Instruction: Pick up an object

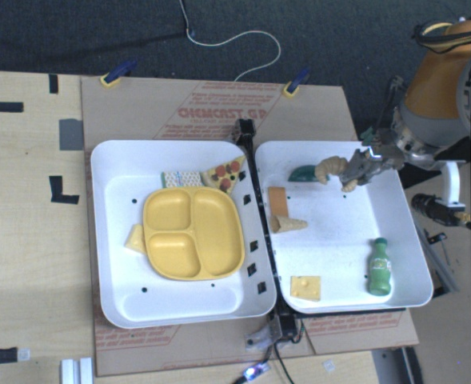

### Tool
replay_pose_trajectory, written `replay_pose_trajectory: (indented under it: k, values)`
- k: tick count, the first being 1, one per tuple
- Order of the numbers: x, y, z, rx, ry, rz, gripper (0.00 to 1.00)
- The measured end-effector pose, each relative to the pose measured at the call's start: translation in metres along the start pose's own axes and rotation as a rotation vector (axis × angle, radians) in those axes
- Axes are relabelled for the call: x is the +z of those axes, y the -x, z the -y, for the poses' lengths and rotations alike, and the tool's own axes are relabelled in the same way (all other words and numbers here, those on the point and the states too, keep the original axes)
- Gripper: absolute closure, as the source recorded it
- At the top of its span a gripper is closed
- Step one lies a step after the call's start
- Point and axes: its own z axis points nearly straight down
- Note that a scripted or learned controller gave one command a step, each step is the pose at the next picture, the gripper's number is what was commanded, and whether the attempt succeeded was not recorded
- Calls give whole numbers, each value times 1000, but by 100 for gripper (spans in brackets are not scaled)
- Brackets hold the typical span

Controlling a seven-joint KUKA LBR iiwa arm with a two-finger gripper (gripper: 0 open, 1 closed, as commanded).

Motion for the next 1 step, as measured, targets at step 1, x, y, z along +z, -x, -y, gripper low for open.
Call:
replay_pose_trajectory:
  k: [1]
  values:
    - [10,-45,28,-2,-4,0,100]
